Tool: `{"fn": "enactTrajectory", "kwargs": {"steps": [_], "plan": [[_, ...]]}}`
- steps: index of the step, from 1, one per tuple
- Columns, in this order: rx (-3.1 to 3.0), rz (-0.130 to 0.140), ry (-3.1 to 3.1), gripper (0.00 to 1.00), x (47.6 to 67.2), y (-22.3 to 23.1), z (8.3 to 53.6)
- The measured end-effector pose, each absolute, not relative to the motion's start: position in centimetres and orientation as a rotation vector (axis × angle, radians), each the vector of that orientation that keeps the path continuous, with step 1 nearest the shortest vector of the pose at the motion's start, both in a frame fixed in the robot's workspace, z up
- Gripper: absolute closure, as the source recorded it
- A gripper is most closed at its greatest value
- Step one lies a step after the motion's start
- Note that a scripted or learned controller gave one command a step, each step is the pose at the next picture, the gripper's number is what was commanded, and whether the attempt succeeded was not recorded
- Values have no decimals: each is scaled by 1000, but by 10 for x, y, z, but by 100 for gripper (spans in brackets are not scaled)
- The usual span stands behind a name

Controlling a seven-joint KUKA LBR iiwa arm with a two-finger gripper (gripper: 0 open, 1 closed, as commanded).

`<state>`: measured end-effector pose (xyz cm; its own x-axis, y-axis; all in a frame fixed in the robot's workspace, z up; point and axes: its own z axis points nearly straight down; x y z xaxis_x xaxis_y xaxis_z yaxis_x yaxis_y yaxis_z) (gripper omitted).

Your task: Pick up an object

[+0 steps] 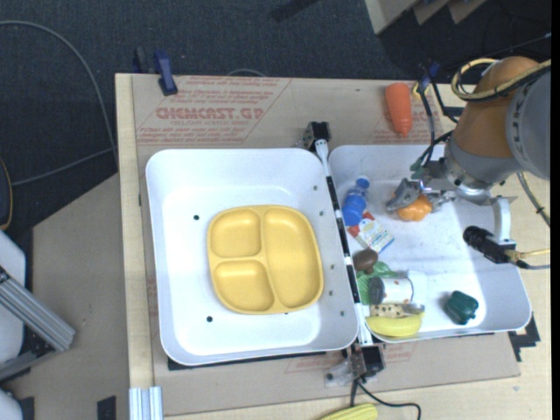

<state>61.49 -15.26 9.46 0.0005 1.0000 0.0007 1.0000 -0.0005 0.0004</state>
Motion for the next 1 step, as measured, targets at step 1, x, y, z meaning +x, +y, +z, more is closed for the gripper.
{"fn": "enactTrajectory", "kwargs": {"steps": [1], "plan": [[-2221, -3, -2224, 100, 638, -79, 185]]}}
